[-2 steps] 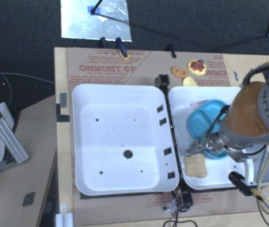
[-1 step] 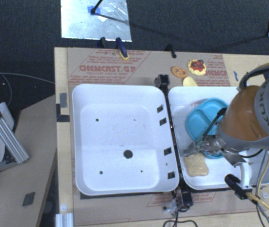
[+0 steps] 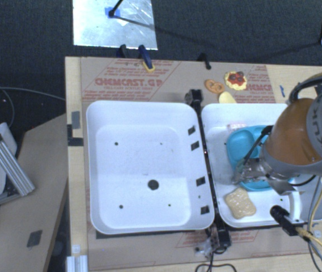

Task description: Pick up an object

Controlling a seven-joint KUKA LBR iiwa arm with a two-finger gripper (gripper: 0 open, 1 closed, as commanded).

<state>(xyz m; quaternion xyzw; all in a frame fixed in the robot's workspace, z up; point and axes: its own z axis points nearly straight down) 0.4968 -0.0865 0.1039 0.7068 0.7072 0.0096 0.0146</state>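
Observation:
A bright blue bowl-shaped object (image 3: 244, 146) lies in the right bin (image 3: 220, 152), partly under the arm. A tan cracker-shaped piece (image 3: 240, 203) rests near that bin's front edge. My gripper (image 3: 247, 174) reaches down from the orange and grey wrist onto the lower edge of the blue object. The wrist hides most of the gripper and the right part of the bin.
The left bin (image 3: 110, 118) shows a small dark spot (image 3: 153, 185) on its floor. Behind the bins, on the cardboard, lie small toy foods: a brown pretzel (image 3: 213, 86), a red-topped round piece (image 3: 236, 80) and a pale yellow piece (image 3: 227, 98).

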